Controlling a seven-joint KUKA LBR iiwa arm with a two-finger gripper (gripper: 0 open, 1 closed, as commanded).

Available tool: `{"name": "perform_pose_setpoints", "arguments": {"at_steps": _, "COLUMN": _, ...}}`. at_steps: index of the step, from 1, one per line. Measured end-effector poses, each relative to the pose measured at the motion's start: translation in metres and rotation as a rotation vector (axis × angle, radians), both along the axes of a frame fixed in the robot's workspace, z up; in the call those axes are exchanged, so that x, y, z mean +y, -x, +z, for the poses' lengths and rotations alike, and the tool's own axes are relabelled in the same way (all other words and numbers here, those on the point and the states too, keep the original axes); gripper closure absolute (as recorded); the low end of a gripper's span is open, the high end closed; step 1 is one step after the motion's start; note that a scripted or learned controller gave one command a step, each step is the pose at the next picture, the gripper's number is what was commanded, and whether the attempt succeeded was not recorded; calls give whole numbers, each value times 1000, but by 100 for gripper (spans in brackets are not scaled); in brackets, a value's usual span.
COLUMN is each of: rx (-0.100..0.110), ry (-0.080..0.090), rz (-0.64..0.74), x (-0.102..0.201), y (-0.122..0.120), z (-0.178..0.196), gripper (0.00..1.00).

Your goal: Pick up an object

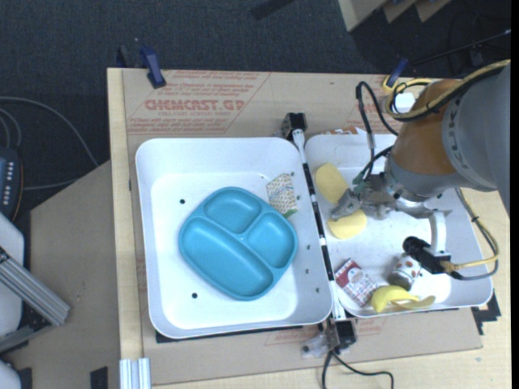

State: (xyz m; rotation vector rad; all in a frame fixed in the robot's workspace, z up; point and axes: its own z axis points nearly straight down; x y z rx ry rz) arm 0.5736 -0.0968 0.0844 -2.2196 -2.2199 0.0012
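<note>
My gripper (359,203) reaches down into the left part of the right bin (478,294), with the grey and orange arm above it to the right. It sits between two yellow rounded objects. One yellow object (330,180) lies just up and left of it, and the other (349,225) sits right below it, touching or nearly touching. Lower in the same bin lie a red and white packet (353,279), a yellow banana (396,300) and a small white and dark toy (409,269).
The left bin (162,298) holds a blue divided plate (237,241) and a small patterned packet (281,191) near its right wall. A black ridge (312,209) divides the two bins. A black cable loops over the right bin's far side.
</note>
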Motion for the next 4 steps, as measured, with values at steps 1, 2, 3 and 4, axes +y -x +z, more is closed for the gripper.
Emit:
{"name": "perform_pose_setpoints", "arguments": {"at_steps": 1, "rx": -4, "ry": 2, "rz": -1, "x": -14, "y": -17, "z": 0, "gripper": 0}}
{"name": "perform_pose_setpoints", "arguments": {"at_steps": 2, "rx": 0, "ry": 0, "rz": 0, "x": -13, "y": -1, "z": 0, "gripper": 0}}
{"name": "perform_pose_setpoints", "arguments": {"at_steps": 3, "rx": -4, "ry": 1, "rz": 2, "x": -8, "y": -78, "z": 2, "gripper": 0}}
{"name": "perform_pose_setpoints", "arguments": {"at_steps": 4, "rx": 4, "ry": 0, "rz": 3, "x": -5, "y": -93, "z": 3, "gripper": 0}}
